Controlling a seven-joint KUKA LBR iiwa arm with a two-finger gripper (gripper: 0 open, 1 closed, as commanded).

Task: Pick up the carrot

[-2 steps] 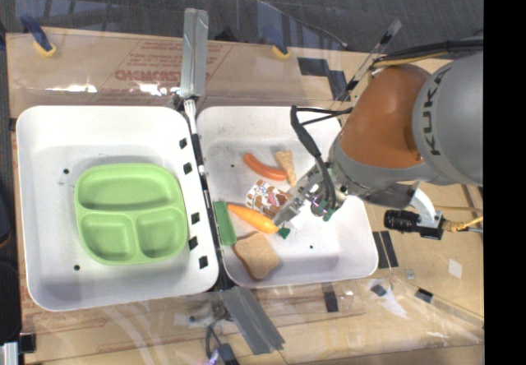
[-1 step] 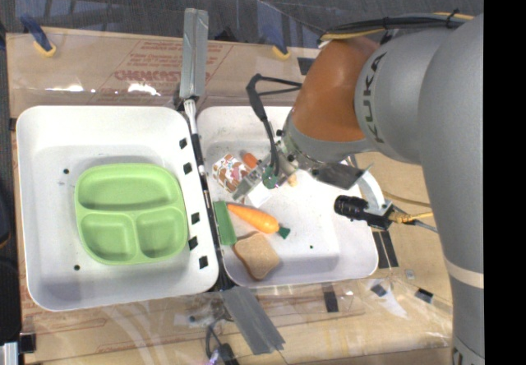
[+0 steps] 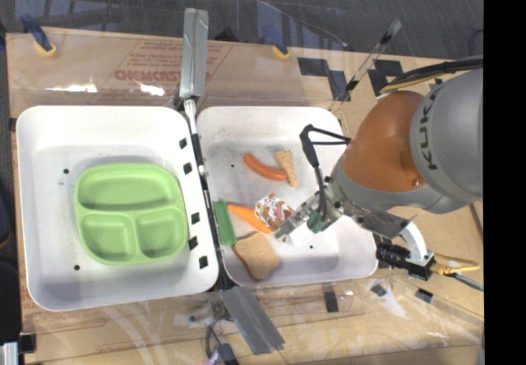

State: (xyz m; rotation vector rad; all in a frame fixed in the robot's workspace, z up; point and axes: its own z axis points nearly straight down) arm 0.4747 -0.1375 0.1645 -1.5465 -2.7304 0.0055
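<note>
The carrot (image 3: 249, 216) lay in the right bin (image 3: 355, 261), near its left wall, its long axis slanting from upper left down to lower right, green top (image 3: 223, 224) beside the wall. Its lower end vanished under a printed packet (image 3: 274, 210). The gripper (image 3: 297, 224) hovered just right of that packet; its fingers were too blurred to tell whether they were spread. A bread slice (image 3: 256, 256) sat below; a sausage (image 3: 265, 167) lay above.
</note>
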